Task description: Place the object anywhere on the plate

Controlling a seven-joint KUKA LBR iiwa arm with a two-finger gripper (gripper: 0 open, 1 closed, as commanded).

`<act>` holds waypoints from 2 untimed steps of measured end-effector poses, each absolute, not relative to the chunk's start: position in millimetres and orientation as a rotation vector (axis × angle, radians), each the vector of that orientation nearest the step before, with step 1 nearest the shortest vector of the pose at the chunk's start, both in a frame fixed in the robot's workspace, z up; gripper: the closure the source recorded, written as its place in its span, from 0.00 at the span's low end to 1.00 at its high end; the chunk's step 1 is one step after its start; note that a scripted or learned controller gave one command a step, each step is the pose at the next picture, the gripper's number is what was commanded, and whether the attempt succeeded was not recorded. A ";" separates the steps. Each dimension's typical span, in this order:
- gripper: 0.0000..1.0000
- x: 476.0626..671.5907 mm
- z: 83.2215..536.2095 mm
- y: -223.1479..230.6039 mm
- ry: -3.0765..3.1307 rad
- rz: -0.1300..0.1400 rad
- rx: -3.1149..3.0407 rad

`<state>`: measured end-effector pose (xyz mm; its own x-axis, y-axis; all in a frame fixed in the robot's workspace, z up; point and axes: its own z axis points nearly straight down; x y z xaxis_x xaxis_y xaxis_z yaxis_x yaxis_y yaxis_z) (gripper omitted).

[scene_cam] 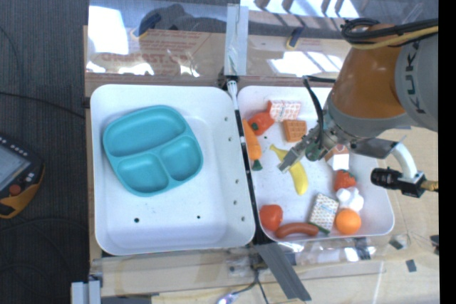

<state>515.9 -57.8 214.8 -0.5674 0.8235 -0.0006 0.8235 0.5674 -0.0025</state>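
On the bench's right bin [385, 221], my claw [301, 153] hovers spread above the banana [299, 176], just below it. It looks light, stiff, slick; I'd pinch mid-body. Plate [152, 148] sits far left.

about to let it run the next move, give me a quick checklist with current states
1. Plate sits flat in the left bin, compartments free: ok.
2. Pincer is over the right bin, by the banana: ok.
3. An object sits between its fingers: cannot tell.
4. Target stands apart from its neighbours: not ok, the toys lie crowded.
5. Path across the divider to the plate is free: ok.
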 end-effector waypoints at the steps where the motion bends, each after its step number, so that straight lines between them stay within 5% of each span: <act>1: 1.00 552.1 208.5 15.5 -2.921 0.002 -1.154; 2: 1.00 577.1 182.2 90.7 -2.975 0.002 -1.006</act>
<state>577.1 90.7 182.2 -0.7946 0.6071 0.0008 0.6071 0.7946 -0.0017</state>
